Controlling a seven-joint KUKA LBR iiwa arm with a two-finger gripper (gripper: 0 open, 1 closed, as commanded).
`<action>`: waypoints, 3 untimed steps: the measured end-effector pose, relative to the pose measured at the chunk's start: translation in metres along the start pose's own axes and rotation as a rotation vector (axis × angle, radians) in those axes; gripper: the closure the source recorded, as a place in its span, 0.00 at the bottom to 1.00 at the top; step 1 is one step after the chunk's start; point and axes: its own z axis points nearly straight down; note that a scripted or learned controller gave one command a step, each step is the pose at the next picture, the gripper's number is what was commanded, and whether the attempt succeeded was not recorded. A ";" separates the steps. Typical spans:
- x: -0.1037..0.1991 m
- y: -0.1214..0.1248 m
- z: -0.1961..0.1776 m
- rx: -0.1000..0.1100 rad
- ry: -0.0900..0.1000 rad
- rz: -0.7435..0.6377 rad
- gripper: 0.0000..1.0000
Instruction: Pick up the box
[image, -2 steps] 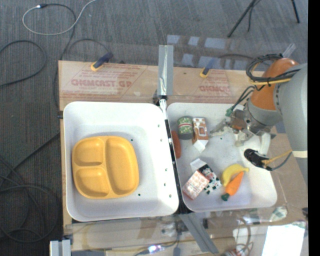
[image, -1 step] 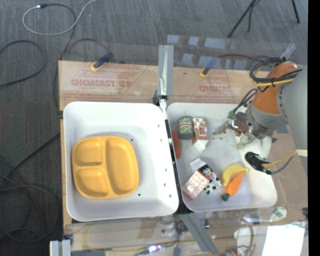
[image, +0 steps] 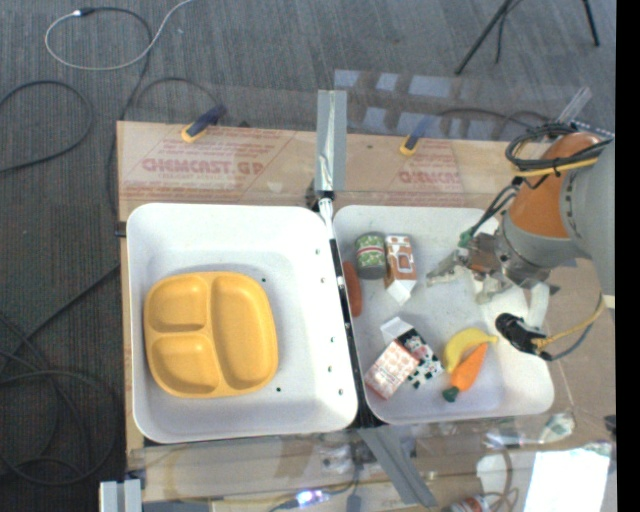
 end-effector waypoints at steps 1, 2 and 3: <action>-0.009 -0.027 -0.002 -0.003 0.001 0.040 0.00; 0.002 -0.015 0.002 0.013 -0.003 0.037 0.00; -0.005 -0.047 0.001 0.001 -0.002 0.192 0.00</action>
